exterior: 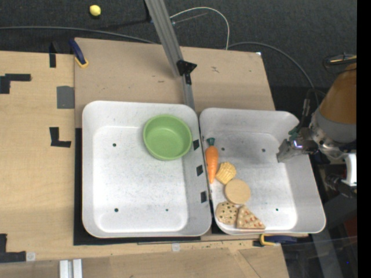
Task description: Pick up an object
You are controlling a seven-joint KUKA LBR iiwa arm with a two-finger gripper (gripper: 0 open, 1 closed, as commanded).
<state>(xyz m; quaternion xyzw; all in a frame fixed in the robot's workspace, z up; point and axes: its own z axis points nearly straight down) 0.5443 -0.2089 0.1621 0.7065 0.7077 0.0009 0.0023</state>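
Arm: the grey two-finger gripper (288,147) hangs at the right bin's (272,120) right rim; open or closed, one cannot tell.
Targets: an orange toy carrot (211,161), yellow ridged shell (225,171), round tan biscuit (237,191), waffle (226,214) and pizza slice (249,219) crowd that bin's left wall.
Left bin (104,114): holds a green plastic bowl (167,136).
Advice: the carrot looks easiest; approach from above, across its width, clear of the wall.

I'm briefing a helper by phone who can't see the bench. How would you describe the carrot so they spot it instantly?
Start at the right-hand shallow white bin and follow its left wall. A cluster of toy foods lies there, and the small orange plastic carrot sits at its far end, nearest the green bowl next door. It is the only long, bright orange piece; its neighbours are tan and flat.
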